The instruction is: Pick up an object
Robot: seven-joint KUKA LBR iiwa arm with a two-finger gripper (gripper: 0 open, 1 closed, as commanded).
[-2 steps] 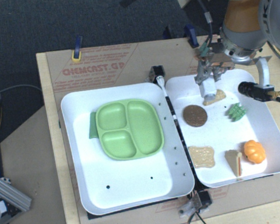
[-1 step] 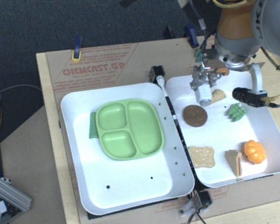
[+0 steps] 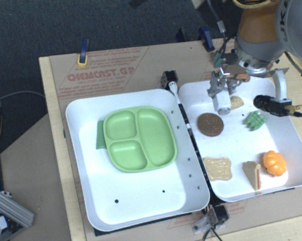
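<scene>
- Cardboard-topped tabletop (image 3: 62, 156) carries two white bins; the left bin (image 3: 95, 196) holds a green divided plate (image 3: 140, 138).
- Lower right of the frame, in the right bin (image 3: 295, 150): a toast slice (image 3: 218, 168), a wedge (image 3: 252, 174) and an orange fruit (image 3: 274, 162).
- Mid-bin: a brown disc (image 3: 210, 124) and a green sprig (image 3: 254, 120).
- Farther up, the gripper (image 3: 221, 101) hangs over a pale piece (image 3: 236, 101); its grip state cannot be made out.
- Advice: centre over one well-separated item and descend straight.
</scene>
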